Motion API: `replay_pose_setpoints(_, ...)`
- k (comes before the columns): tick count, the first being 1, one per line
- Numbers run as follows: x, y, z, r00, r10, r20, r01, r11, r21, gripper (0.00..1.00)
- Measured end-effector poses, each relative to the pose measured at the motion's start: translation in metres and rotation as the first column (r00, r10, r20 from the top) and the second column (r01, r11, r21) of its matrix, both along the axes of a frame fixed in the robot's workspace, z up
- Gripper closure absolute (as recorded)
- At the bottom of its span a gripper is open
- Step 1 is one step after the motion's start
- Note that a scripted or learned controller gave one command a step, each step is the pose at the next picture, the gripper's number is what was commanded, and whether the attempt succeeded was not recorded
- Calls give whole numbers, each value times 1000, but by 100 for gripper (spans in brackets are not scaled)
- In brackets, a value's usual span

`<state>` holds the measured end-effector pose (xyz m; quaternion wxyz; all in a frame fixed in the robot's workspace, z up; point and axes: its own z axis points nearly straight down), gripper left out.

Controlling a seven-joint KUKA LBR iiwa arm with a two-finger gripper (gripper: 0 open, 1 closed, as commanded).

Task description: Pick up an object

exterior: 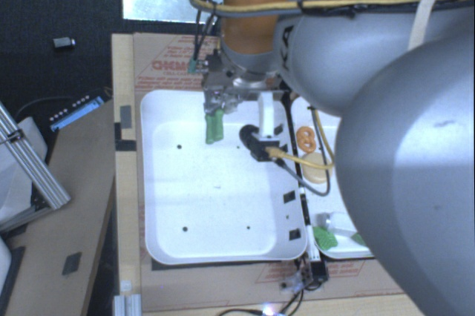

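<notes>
Lifting is the step under way, as I am reading it, so these notes run from the left of the frame rightward.

- Bench [82, 181], lower left: nothing here is bearing on the grasp.
- Left bin [215, 192], centre of the frame: its white floor is lying bare below the tool, so a straight vertical rise is looking safe on every side.
- Fingers [210, 108], upper middle of the left bin: they are drawn in narrow, and the green piece [214, 130] is hanging upright from between their tips. The hold seems to be sitting on the top end alone, with most of the piece dangling below.
- Judgement: a grip that high is leaving the piece free to swing or slip. Rising slowly, keeping the wrist level and holding the squeeze steady is the careful way; any sideways jerk is risking a drop back into the bin.
- Right bin [324, 120], right of centre and partly under the arm: an orange pretzel-shaped thing [305, 138] and a green scrap [324, 237] are lying well apart from the carried piece.
</notes>
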<state>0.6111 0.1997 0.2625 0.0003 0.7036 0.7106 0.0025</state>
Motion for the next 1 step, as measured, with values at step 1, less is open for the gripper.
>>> replay_pose_setpoints(1, 2, -56, 16, 1000, -11, -2, 11, 1000, -3, 100)
